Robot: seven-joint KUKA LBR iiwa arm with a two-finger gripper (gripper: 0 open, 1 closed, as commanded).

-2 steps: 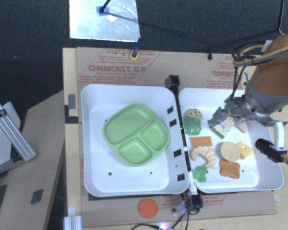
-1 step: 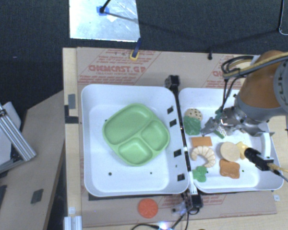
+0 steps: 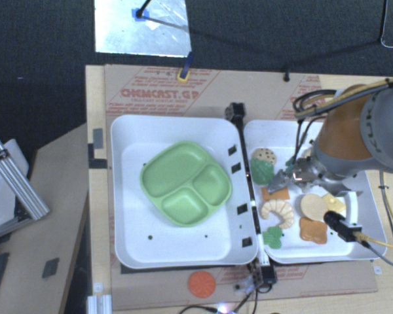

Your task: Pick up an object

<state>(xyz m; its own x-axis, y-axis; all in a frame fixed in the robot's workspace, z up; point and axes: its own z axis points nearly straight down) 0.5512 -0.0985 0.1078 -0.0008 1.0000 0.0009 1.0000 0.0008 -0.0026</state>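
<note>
I see the bench (image 3: 59,175) topped with a printed cardboard sheet (image 3: 164,91), its red lettering showing along the far side. Two shallow white bins sit on the sheet side by side, touching along the middle: the left bin (image 3: 128,208) and the right bin (image 3: 373,237). An orange disc (image 3: 202,284) lies on the cardboard just at the near edge, in front of the left bin. A small yellow piece (image 3: 183,76) rests at the sheet's far edge.
</note>
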